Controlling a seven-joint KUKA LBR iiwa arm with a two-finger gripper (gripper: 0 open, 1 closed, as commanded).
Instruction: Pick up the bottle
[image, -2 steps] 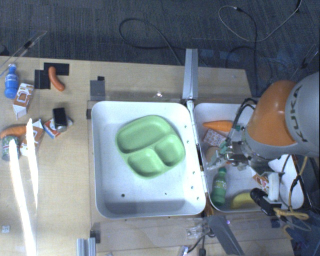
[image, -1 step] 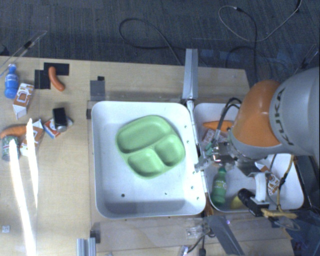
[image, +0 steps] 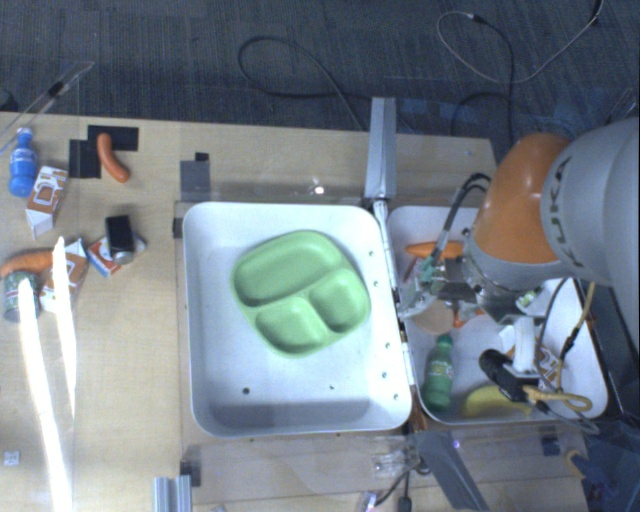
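A green bottle (image: 438, 372) with a green cap lies lengthwise near the front left corner of the right bin (image: 597, 375). My gripper (image: 436, 292) hangs over the left side of that bin, just behind the bottle's cap end, under the grey and orange wrist. The wrist hides the gripper's tip, and nothing is seen held in it. A pale tan round thing (image: 433, 317) lies between the gripper and the bottle.
A yellow banana (image: 487, 401) lies right of the bottle at the bin's front. An orange carrot (image: 437, 247) sits at the back left. The left bin (image: 205, 330) holds a green divided plate (image: 301, 290). Small toys and a blue bottle (image: 22, 160) lie on the bench far left.
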